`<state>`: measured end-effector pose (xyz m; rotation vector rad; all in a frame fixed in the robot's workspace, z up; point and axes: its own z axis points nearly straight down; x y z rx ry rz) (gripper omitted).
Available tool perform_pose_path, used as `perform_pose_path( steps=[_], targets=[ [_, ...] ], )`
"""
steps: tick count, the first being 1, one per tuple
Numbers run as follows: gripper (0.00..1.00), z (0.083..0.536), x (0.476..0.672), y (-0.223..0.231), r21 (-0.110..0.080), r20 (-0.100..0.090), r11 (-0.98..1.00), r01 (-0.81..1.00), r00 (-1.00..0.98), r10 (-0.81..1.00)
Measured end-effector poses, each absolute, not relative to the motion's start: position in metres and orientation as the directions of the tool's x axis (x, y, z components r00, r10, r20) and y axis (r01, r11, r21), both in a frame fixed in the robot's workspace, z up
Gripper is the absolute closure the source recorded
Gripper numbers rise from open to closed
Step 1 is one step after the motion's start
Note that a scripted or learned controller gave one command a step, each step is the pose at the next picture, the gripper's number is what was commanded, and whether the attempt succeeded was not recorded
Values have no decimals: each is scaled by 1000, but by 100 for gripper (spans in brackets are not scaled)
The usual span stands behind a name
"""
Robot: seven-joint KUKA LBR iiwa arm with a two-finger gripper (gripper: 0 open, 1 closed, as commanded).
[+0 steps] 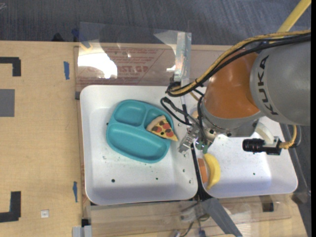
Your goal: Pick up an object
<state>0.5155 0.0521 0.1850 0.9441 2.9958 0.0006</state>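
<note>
Landmark: the teal plate (136, 132), a divided dish lying in the left bin (94, 147). A toy pizza slice (161, 127) rests on the plate's right edge, its tip overhanging toward the divider between the bins. Right of the plate, past that divider, a banana (213, 170) lies in the right bin (276, 174), with an orange item (202, 168) touching its left side. The gripper (190, 141) hangs just right of the plate, over the divider and close to the pizza slice; cannot tell its state. The arm (247, 90), trailing black and yellow cables, covers the upper part of the right bin.
</note>
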Motion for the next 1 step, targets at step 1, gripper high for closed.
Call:
perform_pose_path(
  steps=[1],
  targets=[
    [100,165,508,106,-2,3,546,838,-546,838]
  ],
)
